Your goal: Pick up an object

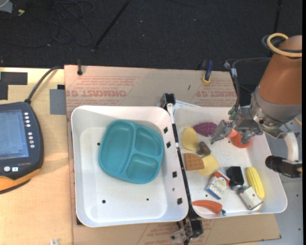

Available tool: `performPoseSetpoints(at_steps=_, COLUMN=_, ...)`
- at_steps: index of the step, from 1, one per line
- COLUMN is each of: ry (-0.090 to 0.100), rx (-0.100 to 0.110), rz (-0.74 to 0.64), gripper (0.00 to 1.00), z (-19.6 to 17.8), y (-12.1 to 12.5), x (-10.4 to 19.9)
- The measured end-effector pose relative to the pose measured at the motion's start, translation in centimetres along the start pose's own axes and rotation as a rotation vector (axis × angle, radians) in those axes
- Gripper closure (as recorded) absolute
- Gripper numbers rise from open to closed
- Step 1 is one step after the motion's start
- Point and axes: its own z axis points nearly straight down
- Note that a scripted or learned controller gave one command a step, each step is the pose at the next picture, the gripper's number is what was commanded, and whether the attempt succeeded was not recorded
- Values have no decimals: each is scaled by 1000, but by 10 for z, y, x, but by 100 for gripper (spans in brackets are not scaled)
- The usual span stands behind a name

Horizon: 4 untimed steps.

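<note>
Two shallow white plastic bins sit side by side on a sheet of brown cardboard [143,88] whose red print, seen upside down and mirrored from this angle, cannot be read with certainty. The cardboard lies on a pale wooden counter [41,198], with dark floor and loose cables behind. At the left edge rests a grey handheld control pad [13,139] with a lit screen.

The left bin [89,198] holds a teal, smooth plastic divided plate [131,151] with three compartments. The right bin [278,200] holds small toy items: a purple bunch of grapes [206,128], a yellow rounded piece [189,138], a brown waffle [193,162], a yellow block [211,164], a black block [235,175], a ridged yellow corn cob [255,182], a small printed carton [218,185] whose label is too small to read, a silvery can [251,198] lying on its side, and an orange-red curved piece [207,205] near the front wall.

The grey arm with its orange band [281,73] reaches in from the right. Its end effector [234,129] hangs over the far part of the right bin, the metal fingers spread apart, with a round red-orange object [240,138] just beneath them; whether they touch it cannot be told.
</note>
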Motion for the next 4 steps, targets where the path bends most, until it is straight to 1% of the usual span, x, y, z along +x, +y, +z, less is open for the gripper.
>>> performPoseSetpoints(at_steps=1, ry=1, rx=1, rz=1, gripper=0, z=182, y=-18, x=-8)
performPoseSetpoints(at_steps=2, ry=2, rx=2, rz=6, gripper=100, z=170, y=-16, x=-9)
performPoseSetpoints(at_steps=3, ry=2, rx=2, rz=6, gripper=0, z=170, y=-16, x=-9)
performPoseSetpoints(at_steps=4, ry=-1, rx=-4, rz=-3, gripper=0, z=179, y=40, x=-35)
